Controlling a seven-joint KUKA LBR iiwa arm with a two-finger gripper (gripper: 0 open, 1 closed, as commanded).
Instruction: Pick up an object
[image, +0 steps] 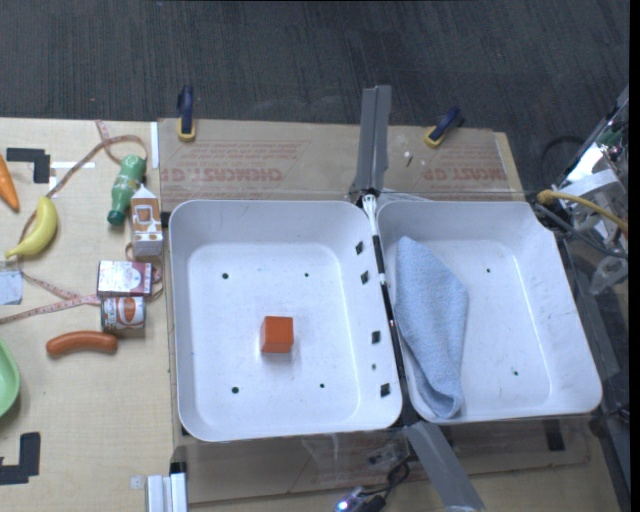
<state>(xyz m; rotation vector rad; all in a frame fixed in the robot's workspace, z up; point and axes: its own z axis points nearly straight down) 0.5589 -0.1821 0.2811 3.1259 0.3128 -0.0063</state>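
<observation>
A small orange-red cube (277, 334) sits alone near the middle of the left white bin (185, 300), a little toward its front. A light blue cloth (432, 320) lies crumpled in the right white bin (560, 300), stretched along that bin's left wall from back to front. The cube and the cloth are well apart, with the divider between the bins (380, 300) separating them.
On the wooden board left of the bins lie a banana (36, 230), a green bottle (125, 186), a small carton (146, 226), a can (124, 313), a sausage (82, 344) and a carrot (8, 186). Cables and metal hardware (590, 190) crowd the right edge.
</observation>
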